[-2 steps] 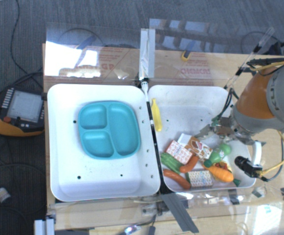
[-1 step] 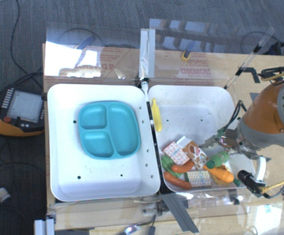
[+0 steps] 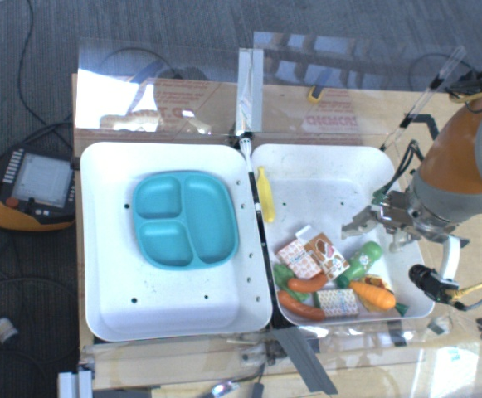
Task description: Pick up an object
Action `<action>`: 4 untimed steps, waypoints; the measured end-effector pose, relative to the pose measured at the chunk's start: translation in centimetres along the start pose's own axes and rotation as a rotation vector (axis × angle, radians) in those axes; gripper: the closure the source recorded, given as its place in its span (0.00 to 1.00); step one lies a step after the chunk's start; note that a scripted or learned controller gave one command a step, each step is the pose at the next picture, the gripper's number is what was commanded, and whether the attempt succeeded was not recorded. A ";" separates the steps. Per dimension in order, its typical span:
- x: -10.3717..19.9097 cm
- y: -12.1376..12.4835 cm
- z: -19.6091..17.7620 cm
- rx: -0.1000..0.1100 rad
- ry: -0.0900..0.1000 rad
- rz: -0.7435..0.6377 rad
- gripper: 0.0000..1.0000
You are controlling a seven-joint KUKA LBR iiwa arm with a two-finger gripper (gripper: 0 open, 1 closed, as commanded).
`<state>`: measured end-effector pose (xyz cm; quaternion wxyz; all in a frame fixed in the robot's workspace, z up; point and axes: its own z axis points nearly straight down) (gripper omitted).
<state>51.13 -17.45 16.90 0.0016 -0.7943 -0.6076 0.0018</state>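
My gripper (image 3: 380, 229) hangs over the right part of the right bin (image 3: 323, 160), its fingers spread apart with nothing between them. Just below and left of it lies a green toy vegetable (image 3: 362, 262). At the bin's front are several toys in a pile: an orange carrot (image 3: 374, 294), a red sausage (image 3: 307, 283), a second red piece (image 3: 300, 308), two small printed cartons (image 3: 311, 258) and a patterned box (image 3: 338, 303). A yellow toy (image 3: 263, 193) lies along the bin's left wall.
The left bin (image 3: 108, 297) holds a blue divided plate (image 3: 184, 220). The divider between the bins (image 3: 254, 214) runs beside the yellow toy. The arm's orange band (image 3: 460, 152) stands over the right bin's right rim. A handheld console (image 3: 25, 189) lies on the floor at far left.
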 end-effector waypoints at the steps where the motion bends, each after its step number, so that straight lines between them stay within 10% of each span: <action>1: 5.0 -0.1 6.4 0.000 0.000 -0.166 0.00; 2: 5.1 -3.3 7.9 -0.031 -0.002 -0.102 0.00; 3: 5.2 -3.3 7.2 -0.024 0.002 -0.103 1.00; 4: 11.3 -4.5 -4.5 0.001 -0.003 -0.042 1.00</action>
